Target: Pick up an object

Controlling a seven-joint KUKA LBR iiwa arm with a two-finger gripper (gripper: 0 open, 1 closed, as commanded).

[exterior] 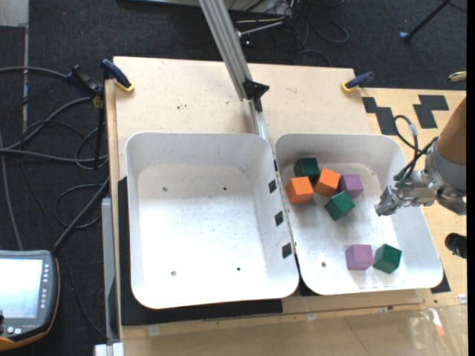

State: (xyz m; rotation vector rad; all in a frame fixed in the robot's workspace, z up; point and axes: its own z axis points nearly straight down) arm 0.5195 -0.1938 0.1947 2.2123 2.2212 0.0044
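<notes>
Three green cubes (340, 205); two orange (300, 189); two purple (359, 256)

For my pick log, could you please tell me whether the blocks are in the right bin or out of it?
In. All seven blocks, such as the orange one, lie inside the right bin.

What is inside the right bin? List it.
The right bin holds seven blocks: three green, two orange, two purple. The hand covers part of its right wall.
</notes>
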